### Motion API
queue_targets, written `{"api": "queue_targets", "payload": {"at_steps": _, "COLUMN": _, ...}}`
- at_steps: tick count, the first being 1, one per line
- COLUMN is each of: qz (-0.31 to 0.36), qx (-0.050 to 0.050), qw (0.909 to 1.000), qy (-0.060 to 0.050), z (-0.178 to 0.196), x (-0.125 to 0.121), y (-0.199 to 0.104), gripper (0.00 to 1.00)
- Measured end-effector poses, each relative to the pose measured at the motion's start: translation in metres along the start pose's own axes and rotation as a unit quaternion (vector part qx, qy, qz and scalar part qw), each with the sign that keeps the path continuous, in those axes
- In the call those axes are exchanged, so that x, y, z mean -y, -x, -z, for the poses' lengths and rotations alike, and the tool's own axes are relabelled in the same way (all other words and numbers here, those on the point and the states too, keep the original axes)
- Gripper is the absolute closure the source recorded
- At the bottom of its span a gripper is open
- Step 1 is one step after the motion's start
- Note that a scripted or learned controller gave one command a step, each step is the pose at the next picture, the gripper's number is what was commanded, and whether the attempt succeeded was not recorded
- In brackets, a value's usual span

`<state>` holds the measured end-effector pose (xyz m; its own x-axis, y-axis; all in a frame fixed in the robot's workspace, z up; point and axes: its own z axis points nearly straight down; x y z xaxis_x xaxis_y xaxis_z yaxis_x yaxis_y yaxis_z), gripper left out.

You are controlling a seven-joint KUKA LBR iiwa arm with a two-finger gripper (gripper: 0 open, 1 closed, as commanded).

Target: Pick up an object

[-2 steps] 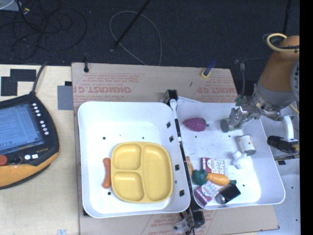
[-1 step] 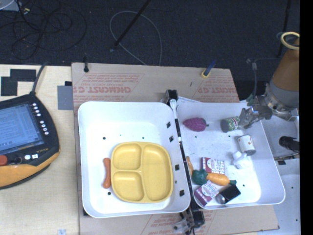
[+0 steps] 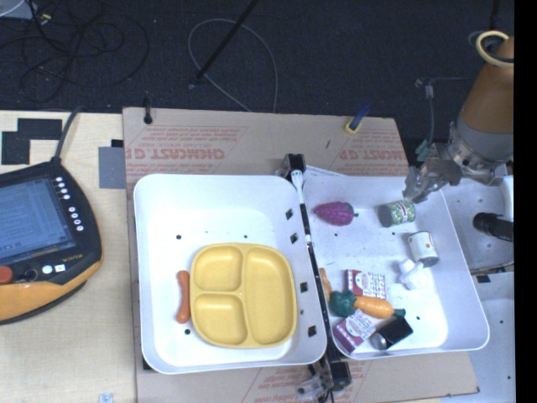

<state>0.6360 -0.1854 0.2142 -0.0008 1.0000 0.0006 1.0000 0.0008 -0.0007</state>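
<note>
My gripper (image 3: 417,186) hangs over the far right corner of the right bin (image 3: 470,309), just above and to the right of a small green can (image 3: 401,213). Nothing shows in its grasp. To the left of the can lies a purple eggplant (image 3: 336,213), and below the can a white cup with a red label (image 3: 422,247). At the bin's front sit a red-and-white box (image 3: 366,283), a green broccoli (image 3: 341,302), an orange carrot (image 3: 374,307), a pink packet (image 3: 357,328) and a black block (image 3: 392,332).
The left bin (image 3: 168,200) holds a yellow divided plate (image 3: 243,295) and an orange sausage (image 3: 182,295). A control pendant (image 3: 42,233) lies at the far left. Both bins stand on cardboard (image 3: 226,141), with cables behind it.
</note>
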Motion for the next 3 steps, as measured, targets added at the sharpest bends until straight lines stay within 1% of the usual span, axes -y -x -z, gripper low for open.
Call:
{"api": "queue_targets", "payload": {"at_steps": 1, "qz": 0.0, "qx": 0.0, "qw": 1.0, "qy": 0.0, "z": 0.0, "x": 0.0, "y": 0.0, "gripper": 0.0}}
{"api": "queue_targets", "payload": {"at_steps": 2, "qz": -0.001, "qx": 0.0, "qw": 1.0, "qy": -0.002, "z": -0.071, "x": -0.007, "y": 0.016, "gripper": 0.0}}
{"api": "queue_targets", "payload": {"at_steps": 3, "qz": 0.0, "qx": 0.0, "qw": 1.0, "qy": -0.001, "z": -0.122, "x": -0.008, "y": 0.026, "gripper": 0.0}}
